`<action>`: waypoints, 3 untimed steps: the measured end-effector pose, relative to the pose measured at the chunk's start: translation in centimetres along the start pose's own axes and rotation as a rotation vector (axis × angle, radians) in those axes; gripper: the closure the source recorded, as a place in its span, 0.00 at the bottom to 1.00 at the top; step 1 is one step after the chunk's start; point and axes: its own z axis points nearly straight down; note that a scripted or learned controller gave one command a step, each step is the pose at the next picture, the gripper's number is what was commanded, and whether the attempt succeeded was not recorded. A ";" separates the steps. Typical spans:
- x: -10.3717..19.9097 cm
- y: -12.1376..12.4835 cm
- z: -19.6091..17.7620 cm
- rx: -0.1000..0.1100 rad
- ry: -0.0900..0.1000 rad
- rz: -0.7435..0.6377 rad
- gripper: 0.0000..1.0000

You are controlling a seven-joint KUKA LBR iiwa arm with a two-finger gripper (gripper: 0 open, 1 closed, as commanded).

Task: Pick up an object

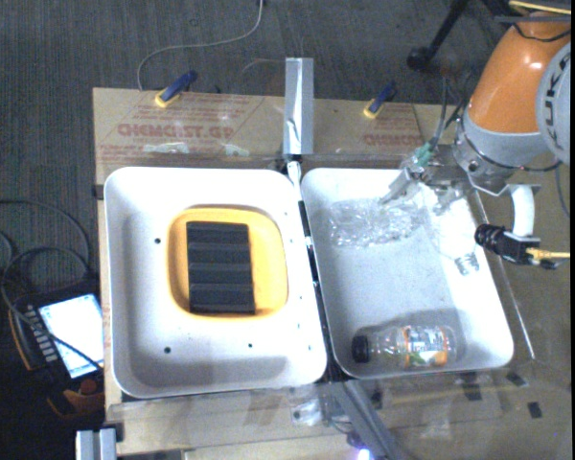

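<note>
My gripper (420,192) hangs over the back of the right bin (489,348), open, with nothing visible between its fingers. Just below and left of it lies a crumpled clear plastic piece (369,223); whether the gripper touches it I cannot tell. A clear plastic bottle (407,345) with an orange label and a dark cap lies on its side along the right bin's front wall. In the left bin (134,353) rests a yellow rounded block with a black ribbed top (222,264).
A metal post (298,108) stands behind the divider between the bins. Blue-and-yellow clamps (175,88) (380,101) hold the back board. A black fitting on a white bracket (503,240) sticks out over the right bin's right rim. A tablet (67,332) lies on the floor at left.
</note>
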 end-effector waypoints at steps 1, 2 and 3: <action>-2.9 1.5 2.1 0.000 -0.003 -0.048 0.00; -2.9 1.5 1.2 0.000 -0.001 -0.048 1.00; 0.4 3.7 2.5 -0.001 0.000 0.013 1.00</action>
